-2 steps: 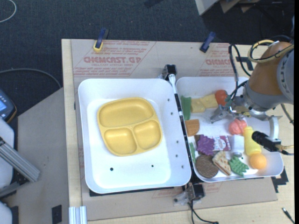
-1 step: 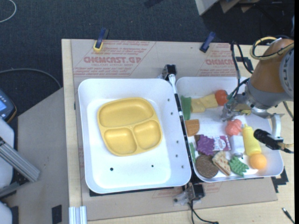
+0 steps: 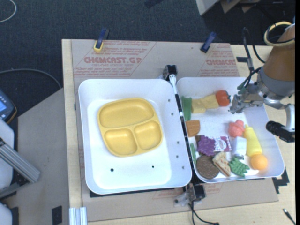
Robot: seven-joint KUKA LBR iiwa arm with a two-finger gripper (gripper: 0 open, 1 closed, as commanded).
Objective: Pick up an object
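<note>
The right bin [image 3: 206, 85] holds several toy foods: a pale yellow piece with an orange-red end [image 3: 212, 101], a green piece [image 3: 187, 108], a tan cracker [image 3: 192, 127], purple grapes [image 3: 209, 144], a brown cookie [image 3: 206, 167], a pink piece [image 3: 237, 127], a yellow bottle-shaped piece [image 3: 253, 141] and an orange ball [image 3: 258, 162]. My gripper [image 3: 236, 107] hangs over the upper right part of this bin, just right of the orange-red end and above the pink piece. Nothing shows between its fingers.
The left bin [image 3: 89, 125] carries a yellow divided plate [image 3: 130, 125]. The grey arm with its orange band [image 3: 281, 62] comes in from the right over the right bin's edge. Clamps [image 3: 100, 40] sit on the board's far edge.
</note>
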